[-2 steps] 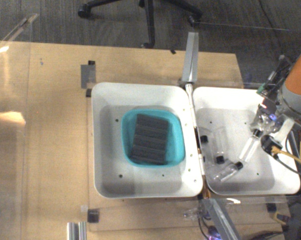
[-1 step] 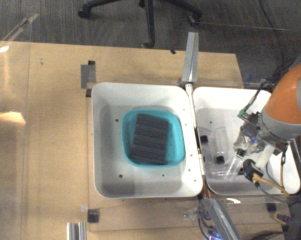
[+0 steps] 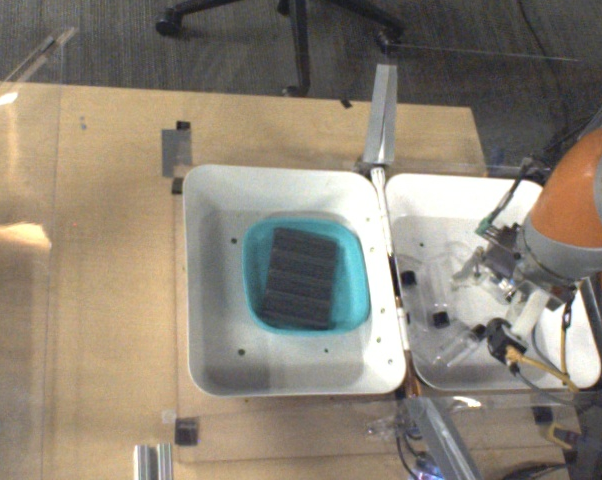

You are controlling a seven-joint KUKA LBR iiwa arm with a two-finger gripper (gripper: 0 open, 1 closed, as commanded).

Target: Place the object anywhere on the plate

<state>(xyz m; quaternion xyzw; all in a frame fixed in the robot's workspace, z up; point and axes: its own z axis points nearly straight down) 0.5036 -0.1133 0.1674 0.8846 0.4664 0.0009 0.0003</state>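
A dark grey ribbed block (image 3: 301, 278) lies flat on the teal plate (image 3: 353, 293), which sits in the middle of the left bin (image 3: 211, 268). My gripper (image 3: 447, 308) is over the right bin (image 3: 421, 208), well apart from the plate and the block. Its pale translucent fingers (image 3: 459, 268) point left and stand spread open. Between them shows only the bin floor and a small black piece (image 3: 439, 318), which the fingers do not touch.
Another small black piece (image 3: 408, 278) lies near the right bin's left wall. The orange band and grey wrist (image 3: 576, 218) cover that bin's right side. A metal post (image 3: 381, 118) rises behind the divide between the bins. Wooden bench surface (image 3: 81, 268) surrounds both.
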